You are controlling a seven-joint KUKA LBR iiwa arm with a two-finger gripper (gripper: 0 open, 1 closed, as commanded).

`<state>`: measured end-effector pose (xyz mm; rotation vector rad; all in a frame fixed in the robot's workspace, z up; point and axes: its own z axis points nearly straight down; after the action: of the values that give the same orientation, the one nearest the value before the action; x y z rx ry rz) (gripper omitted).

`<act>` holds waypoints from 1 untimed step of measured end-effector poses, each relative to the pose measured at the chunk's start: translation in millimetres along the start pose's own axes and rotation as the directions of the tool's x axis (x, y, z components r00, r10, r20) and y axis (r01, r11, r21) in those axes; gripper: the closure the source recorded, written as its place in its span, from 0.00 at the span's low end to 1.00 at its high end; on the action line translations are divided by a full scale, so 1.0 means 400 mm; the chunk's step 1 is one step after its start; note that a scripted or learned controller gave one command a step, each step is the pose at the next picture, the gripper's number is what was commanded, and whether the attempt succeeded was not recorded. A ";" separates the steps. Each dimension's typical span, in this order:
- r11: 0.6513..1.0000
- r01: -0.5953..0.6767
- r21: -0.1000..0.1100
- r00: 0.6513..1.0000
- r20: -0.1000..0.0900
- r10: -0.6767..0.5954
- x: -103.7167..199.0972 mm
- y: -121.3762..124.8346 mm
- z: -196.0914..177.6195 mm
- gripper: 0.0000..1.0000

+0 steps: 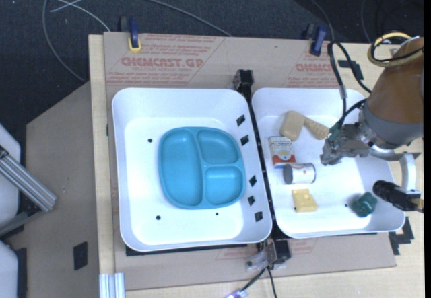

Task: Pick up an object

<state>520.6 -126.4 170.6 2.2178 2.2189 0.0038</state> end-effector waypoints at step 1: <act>1.000 0.000 0.000 1.000 0.000 0.000 -0.007 0.010 -0.109 1.00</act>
<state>524.5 -129.2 214.2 2.2175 2.2196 0.0044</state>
